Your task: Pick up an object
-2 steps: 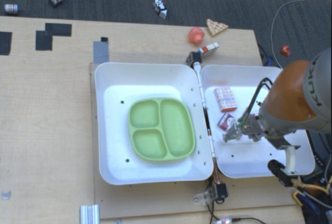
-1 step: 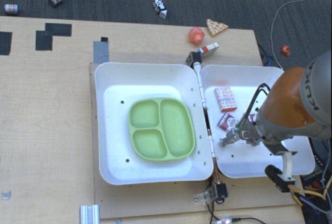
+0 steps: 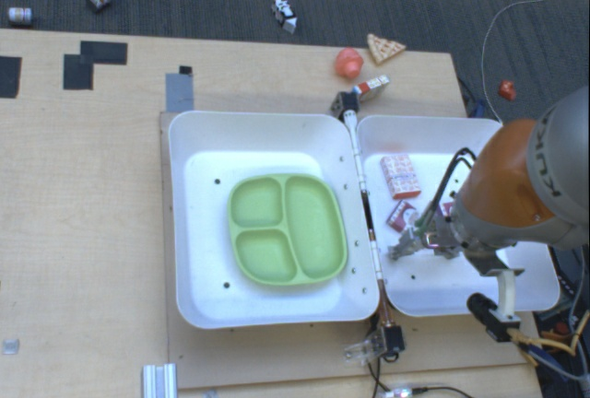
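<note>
My gripper hangs low over the right bin, near its left side, at the end of the grey arm with the orange band. Just above its tip lies a small dark red packet. A pink and white box rests further back in the same bin. The arm's body covers the bin's right half. In the left bin sits a light green divided plate.
On the bench behind the bins lie a red ball, a pizza-slice toy and a small red and white tube. Scattered small items lie on the dark carpet beyond. Cables and a clamp sit at the bench's front edge.
</note>
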Controlling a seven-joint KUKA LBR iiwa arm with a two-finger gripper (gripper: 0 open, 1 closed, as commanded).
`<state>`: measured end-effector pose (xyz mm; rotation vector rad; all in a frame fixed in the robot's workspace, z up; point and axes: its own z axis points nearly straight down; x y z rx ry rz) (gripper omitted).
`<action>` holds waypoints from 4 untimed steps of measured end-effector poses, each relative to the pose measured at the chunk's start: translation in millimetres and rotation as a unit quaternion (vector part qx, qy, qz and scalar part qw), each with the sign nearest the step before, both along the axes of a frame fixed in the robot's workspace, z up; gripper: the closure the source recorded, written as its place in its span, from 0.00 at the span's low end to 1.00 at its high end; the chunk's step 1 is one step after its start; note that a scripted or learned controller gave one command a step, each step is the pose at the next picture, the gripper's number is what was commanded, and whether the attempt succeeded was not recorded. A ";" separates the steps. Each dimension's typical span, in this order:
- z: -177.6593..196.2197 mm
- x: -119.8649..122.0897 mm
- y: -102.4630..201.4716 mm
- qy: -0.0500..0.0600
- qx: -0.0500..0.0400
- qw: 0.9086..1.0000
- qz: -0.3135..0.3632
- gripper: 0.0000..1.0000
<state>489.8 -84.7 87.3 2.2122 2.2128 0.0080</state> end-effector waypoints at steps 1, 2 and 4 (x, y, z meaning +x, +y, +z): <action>11.4 2.3 1.2 -0.003 0.000 1.000 0.000 1.00; 11.3 2.2 1.3 -0.003 0.000 1.000 0.000 0.00; -0.3 -0.8 0.8 0.002 0.002 1.000 0.000 0.00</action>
